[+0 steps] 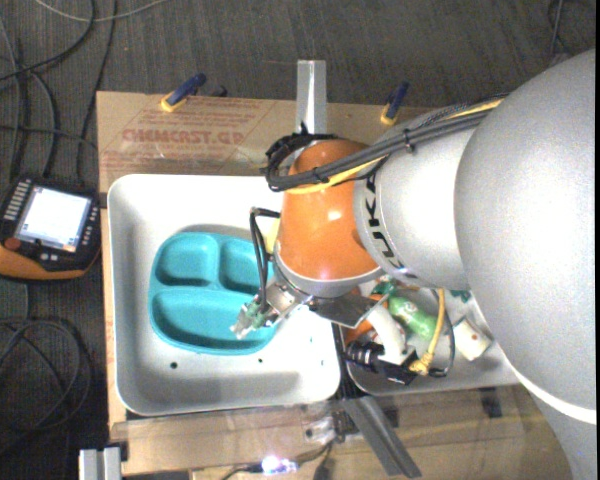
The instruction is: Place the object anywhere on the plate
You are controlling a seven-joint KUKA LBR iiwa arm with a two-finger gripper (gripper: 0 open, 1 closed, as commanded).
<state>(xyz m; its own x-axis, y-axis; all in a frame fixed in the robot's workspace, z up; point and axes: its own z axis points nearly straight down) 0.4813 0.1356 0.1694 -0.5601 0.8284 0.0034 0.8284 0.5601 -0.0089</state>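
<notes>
A teal divided plate (195, 293) lies in the left white bin (140, 378). My gripper (252, 317) hangs over the plate's near right rim, reaching out from under the orange wrist band (320, 223). Something small, pale and greenish shows at its tip, too small to identify. The arm's big grey body hides most of the right bin (480, 363).
In the right bin, partly under the arm, lie a green object (412, 314), a white object (470, 340) and a small orange piece (358, 351). A tablet pendant (45, 226) sits on the floor to the left. Two clamps hold the cardboard at the back.
</notes>
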